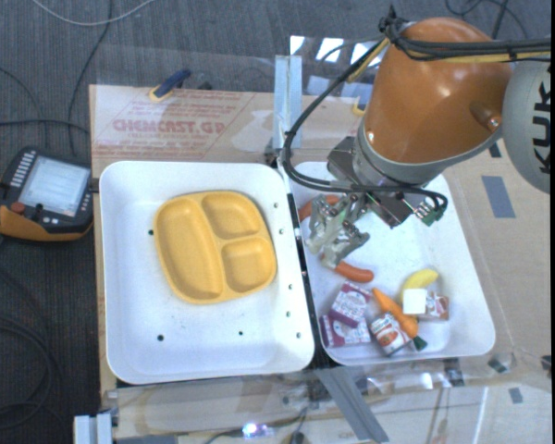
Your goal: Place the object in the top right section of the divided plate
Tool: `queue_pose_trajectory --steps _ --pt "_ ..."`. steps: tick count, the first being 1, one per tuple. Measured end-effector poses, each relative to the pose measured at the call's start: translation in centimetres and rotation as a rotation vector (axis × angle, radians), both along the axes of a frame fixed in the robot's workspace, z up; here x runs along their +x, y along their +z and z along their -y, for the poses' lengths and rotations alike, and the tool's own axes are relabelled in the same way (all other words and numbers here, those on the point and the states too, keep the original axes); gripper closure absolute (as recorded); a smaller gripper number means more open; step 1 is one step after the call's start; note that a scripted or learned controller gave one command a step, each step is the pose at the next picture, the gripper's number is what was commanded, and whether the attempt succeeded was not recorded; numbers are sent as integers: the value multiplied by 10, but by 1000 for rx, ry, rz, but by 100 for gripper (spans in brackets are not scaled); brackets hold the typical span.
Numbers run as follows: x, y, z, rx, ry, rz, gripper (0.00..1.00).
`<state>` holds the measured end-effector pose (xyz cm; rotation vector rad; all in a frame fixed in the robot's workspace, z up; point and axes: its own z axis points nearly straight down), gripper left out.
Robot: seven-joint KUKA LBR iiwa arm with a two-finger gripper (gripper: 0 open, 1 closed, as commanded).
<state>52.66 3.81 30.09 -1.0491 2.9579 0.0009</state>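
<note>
Camera view gives you the grey-and-orange arm [435, 91] as the biggest thing, leaning in over the right bin [467, 289], which is your landmark. Just beside that bin, on its left, sits the left bin [129, 340], and in the middle of it lies the yellow divided plate [215, 245], all three sections bare. The gripper [338, 234] hangs low over the right bin's upper left corner, close to the wall shared with the left bin. You cannot tell how far its pincer is parted or whether anything is caught in it; the metal parts blur together there. Directly below the gripper in that bin lies a small orange sausage-like piece [355, 272], and further toward the bin's lower edge you see a purple-and-white carton [348, 314], a toy carrot [393, 309], a small bottle with a red label [388, 334], a white cube [414, 301] and a yellow banana-like piece [423, 277]. By my judgement you are at the picking step: nothing has reached the plate, and which object is meant is not settled by the view. The next move calls for a firm grasp, a lift clear of the shared wall, then travel left to the plate's upper right section. Readable writing: red print on the cardboard [176, 128] behind the left bin, seemingly "CHEMCAST", and the letters "KU" on the arm.
</note>
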Motion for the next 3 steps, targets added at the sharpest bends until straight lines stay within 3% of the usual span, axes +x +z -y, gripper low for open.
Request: queue_pose_trajectory --steps 1,2,3 --pt "40 126 -52 2 -89 2 100" --pt "1 58 -70 1 223 -1 100" --pt "19 134 -126 2 312 2 100"
